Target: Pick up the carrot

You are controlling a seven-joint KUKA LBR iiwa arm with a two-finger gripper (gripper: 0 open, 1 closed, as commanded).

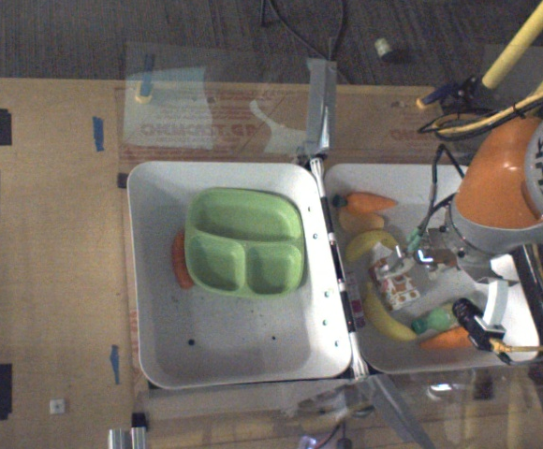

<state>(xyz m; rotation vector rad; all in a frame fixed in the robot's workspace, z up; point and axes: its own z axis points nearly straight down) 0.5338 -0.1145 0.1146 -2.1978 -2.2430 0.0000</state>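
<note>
One orange carrot with a small green top lies at the far left corner of the right bin. A second orange carrot with a green stem end lies by that bin's near wall. My gripper hangs over the middle of the right bin, between the two carrots and apart from both. It is just above a small white and red patterned piece. No carrot sits in it.
Two yellow bananas curve around the gripper, and a pale yellow piece lies under the far carrot. The left bin holds a green divided plate, with an orange item half hidden under its left edge.
</note>
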